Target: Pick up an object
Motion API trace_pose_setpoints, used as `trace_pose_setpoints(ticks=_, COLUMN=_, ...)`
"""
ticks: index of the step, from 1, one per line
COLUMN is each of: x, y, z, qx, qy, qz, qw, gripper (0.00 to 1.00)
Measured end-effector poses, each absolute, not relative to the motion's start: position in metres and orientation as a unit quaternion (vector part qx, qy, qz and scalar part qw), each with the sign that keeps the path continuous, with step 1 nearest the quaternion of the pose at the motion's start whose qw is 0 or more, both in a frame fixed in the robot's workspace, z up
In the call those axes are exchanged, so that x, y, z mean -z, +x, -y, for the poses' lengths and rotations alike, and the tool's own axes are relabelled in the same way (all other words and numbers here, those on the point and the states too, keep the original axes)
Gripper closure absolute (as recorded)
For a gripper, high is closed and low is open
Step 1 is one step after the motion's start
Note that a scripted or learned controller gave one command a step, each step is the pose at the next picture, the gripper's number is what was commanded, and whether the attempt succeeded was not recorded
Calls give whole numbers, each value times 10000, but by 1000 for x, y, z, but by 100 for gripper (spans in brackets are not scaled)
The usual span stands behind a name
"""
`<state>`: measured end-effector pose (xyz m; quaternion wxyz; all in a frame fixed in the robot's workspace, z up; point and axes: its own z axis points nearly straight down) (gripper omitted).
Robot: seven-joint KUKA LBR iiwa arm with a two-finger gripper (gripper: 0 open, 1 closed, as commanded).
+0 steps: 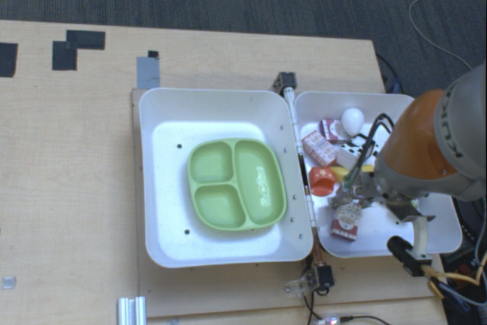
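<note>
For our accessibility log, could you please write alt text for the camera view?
A grey and orange arm reaches into the right bin over small cluttered objects, including a white ball. The left bin holds a green divided plate.

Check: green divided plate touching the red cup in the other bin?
Apart. The camera view shows the green plate alone in the left bin; the bin walls lie between it and the red cup in the right bin.
</note>
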<state>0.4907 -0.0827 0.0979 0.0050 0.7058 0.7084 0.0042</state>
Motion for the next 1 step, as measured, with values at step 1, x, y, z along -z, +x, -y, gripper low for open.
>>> trace_pose_setpoints(ticks=1, x=-185, y=488, z=14, qx=-18, qy=7055, qz=-7087, qw=8, gripper=100)
